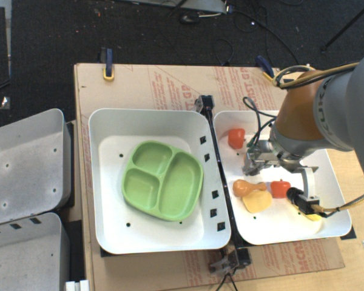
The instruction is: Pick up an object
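Seen from above, a bench topped with brown cardboard bears two shallow white bins side by side. A grey arm with an orange band reaches in from the right and bends down over the right bin. Its gripper hangs low over the left half of that bin. From this angle it cannot be told whether the gripper is spread or closed, or whether it has hold of anything.

The loose things all lie close around the gripper. Just in front of it, toward the near rim of the bin, is an orange toy shaped like a pear, lying on its side. A pale yellow piece touches that toy on its nearer side. A red block sits just beside the toy, to the gripper's front right. Behind the gripper, toward the far rim, a red piece lies by itself, apart from the others.

Well to the gripper's left, across the wall shared by the bins, the left bin holds a green plate with three sections, lying flat near the middle.
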Controlling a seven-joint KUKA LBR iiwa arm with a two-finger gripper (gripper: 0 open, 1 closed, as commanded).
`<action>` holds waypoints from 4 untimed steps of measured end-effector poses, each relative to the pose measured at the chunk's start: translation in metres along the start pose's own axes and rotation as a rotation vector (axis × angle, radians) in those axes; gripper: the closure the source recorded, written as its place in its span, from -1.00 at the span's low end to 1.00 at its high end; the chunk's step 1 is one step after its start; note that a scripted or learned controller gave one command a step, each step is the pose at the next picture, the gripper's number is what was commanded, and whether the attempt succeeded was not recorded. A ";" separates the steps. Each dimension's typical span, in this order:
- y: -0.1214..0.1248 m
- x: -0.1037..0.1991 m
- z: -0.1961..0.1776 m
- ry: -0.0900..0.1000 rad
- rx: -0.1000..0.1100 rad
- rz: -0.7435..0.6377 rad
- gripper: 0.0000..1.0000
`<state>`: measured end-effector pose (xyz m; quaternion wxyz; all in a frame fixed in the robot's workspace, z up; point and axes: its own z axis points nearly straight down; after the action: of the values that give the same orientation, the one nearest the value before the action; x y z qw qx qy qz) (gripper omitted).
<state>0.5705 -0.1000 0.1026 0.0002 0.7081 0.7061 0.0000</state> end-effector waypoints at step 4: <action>0.028 0.073 -0.125 0.001 -0.002 -0.011 1.00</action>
<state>0.5983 -0.0275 0.2273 0.0006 0.7041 0.7101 0.0013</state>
